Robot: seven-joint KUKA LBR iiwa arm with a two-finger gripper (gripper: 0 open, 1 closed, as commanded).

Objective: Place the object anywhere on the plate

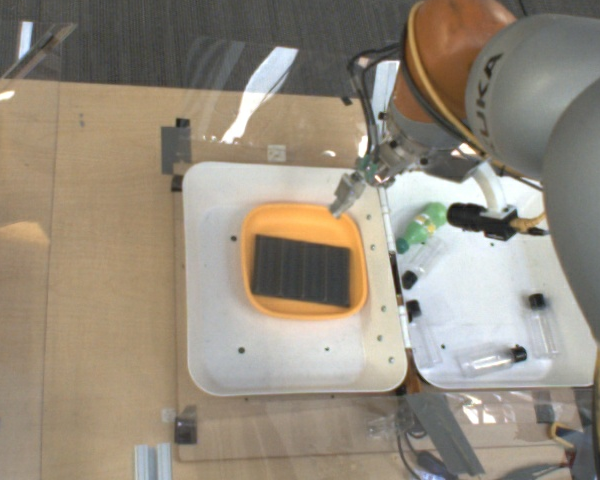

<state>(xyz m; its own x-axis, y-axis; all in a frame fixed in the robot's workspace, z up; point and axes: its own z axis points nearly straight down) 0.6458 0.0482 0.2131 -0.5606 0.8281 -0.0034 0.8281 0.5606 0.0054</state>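
In the camera view, on the pale bench [80, 268], two shallow white bins sit side by side, their inner edges touching. The left bin [205, 328] holds an orange plate [248, 258] near its middle, and a dark ribbed slab [302, 271] lies flat on that plate, well within the rim and covering most of its floor. The grey arm [550, 88], with its orange band [450, 18], reaches in from the right, slanting down towards the left bin. The gripper [338, 204] points down and to the left, its tip at the plate's far right corner, just at the rim and apart from the slab. Whether it is wide or narrow I cannot tell at this angle, and nothing is seen held in it. The right bin [470, 303] carries a green object [420, 226] near its upper left, a clear tube [427, 258] just beside it, and two more clear tubes with black caps, one [490, 357] near the front edge and one [541, 326] further right.
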